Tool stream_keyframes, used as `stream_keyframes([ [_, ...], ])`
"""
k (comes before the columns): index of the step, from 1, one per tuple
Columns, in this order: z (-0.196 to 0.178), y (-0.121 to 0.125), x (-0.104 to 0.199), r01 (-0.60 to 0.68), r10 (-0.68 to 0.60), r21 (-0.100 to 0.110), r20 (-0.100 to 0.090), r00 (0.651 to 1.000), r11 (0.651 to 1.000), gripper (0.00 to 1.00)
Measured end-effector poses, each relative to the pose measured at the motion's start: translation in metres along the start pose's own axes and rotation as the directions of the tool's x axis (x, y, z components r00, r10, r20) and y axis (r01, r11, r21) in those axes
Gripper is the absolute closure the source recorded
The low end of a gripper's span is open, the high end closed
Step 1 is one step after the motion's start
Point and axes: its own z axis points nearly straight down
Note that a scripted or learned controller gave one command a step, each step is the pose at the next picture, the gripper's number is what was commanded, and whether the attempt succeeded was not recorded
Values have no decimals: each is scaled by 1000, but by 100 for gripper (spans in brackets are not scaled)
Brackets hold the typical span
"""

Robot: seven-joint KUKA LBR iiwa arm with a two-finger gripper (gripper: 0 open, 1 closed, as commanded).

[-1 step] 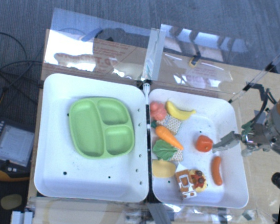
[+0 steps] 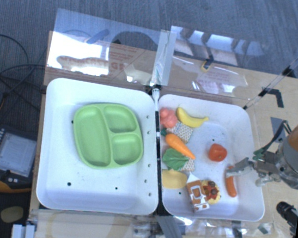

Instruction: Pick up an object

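The arm [image 2: 292,155] reaches in low over the right bin's [image 2: 257,131] right edge — gripper [image 2: 239,169] just above a sausage [image 2: 231,185] — whether its jaws are parted or closed, I cannot tell.

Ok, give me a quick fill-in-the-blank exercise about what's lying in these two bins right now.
1. The green divided plate lies in the ____ bin.
2. The banana is coloured ____.
3. The carrot lies in the ____ bin, along with the red tomato.
4. The plate has ____ compartments.

Missing words: left; yellow; right; three.
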Motion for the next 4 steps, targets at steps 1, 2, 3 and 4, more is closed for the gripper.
stream_keyframes([
  [1,28,0,5,-62,62,-1,-2,998,998,0],
  [2,83,24,26,0,0,-8,-16,1000,1000,0],
  [3,76,25,23,-1,1,-10,-9,1000,1000,100],
  [4,-19,59,102,21,-21,0,3,1000,1000,100],
])
